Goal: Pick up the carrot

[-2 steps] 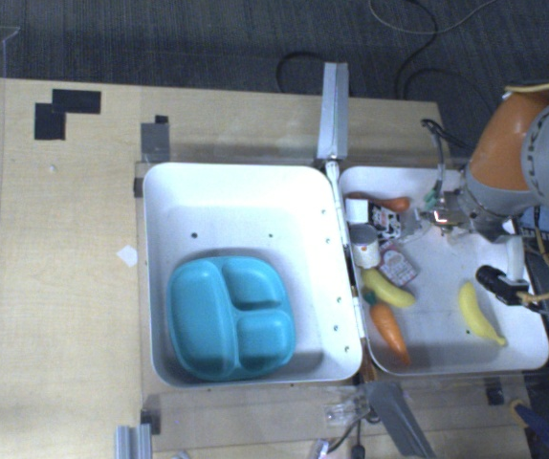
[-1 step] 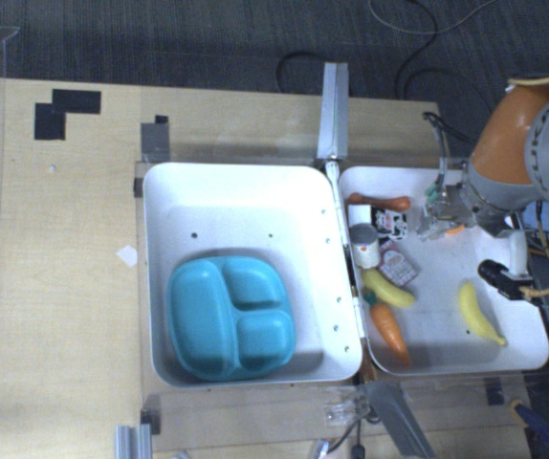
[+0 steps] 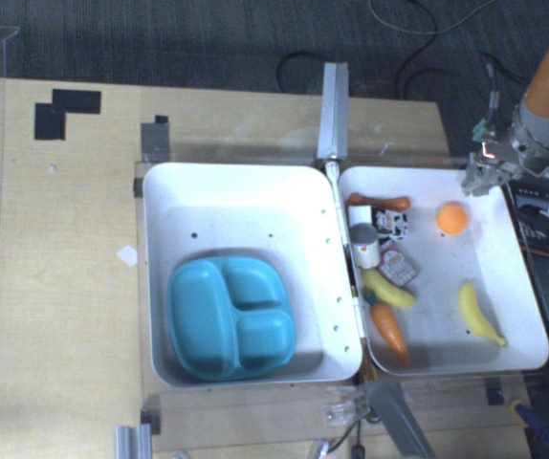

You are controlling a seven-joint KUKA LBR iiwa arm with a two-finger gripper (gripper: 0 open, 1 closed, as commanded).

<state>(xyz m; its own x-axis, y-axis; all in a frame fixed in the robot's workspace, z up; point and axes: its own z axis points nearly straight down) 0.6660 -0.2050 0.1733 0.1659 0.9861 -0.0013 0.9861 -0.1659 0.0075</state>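
Carrot [image 3: 388, 330] lay at the right bin's [image 3: 528, 285] near-left corner — long axis slanting toward the near rim, just below a banana [image 3: 390, 289]. Your gripper [image 3: 482, 175] hovered over the far-right rim, diagonally well apart; its state you couldn't tell.

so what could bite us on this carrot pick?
The carrot lies tight against the right bin's left wall, with a yellow banana touching its top end, so there may be little room and the banana could get nudged or grabbed. The pincer sits at the far corner, with an orange ball near its likely path.
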